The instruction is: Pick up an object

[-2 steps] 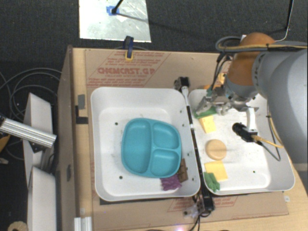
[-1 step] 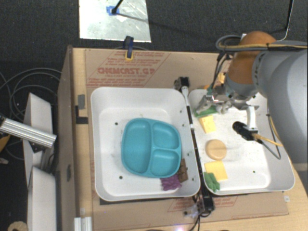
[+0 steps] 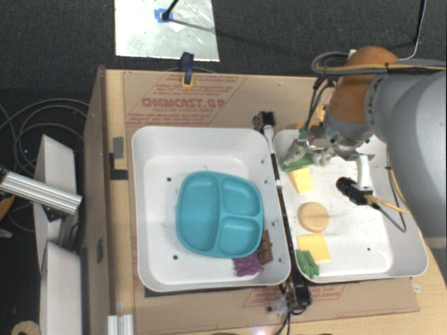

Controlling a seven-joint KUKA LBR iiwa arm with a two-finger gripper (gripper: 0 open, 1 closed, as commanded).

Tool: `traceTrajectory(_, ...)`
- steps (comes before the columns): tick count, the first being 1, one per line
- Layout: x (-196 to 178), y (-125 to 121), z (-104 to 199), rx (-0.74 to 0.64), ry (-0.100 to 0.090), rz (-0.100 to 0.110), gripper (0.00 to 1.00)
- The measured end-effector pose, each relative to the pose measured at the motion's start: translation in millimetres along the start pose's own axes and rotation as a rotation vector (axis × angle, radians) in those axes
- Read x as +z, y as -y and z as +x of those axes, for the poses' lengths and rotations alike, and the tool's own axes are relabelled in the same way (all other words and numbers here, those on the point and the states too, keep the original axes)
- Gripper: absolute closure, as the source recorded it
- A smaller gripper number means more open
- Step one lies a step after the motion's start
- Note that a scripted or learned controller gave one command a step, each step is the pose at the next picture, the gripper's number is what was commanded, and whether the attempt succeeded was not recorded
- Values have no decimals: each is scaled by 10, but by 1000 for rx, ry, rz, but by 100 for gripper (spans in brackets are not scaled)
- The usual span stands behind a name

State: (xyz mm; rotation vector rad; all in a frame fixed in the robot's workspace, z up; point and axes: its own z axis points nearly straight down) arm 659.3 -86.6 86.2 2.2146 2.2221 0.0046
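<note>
Currently, step in hand: approach to a grasp in the right bin (image 3: 394, 260). Landmark: tan disc (image 3: 313, 216), mid-bin. Gripper (image 3: 312, 149): beyond the disc, low over the bin's far corner; whether it is spread or closed I cannot tell from this slant, and I see nothing held in it. Likeliest target: green piece (image 3: 293, 163), beyond the disc and to the view's left of it, tucked against the bin wall, just beside the gripper. Neighbours: small yellow block (image 3: 302, 180), between the disc and the green piece, close to both; larger yellow block (image 3: 313, 246), just on the disc's near side. Handling note, my judgement: the wall crowds one side, so I would descend straight, centre over the green piece, stay off the small yellow block, close only once seated, then lift slowly and confirm the catch.
</note>
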Motion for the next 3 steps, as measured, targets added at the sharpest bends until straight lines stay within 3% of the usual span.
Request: traceTrajectory(3, 3, -101, -83, 1, 0, 2, 0)
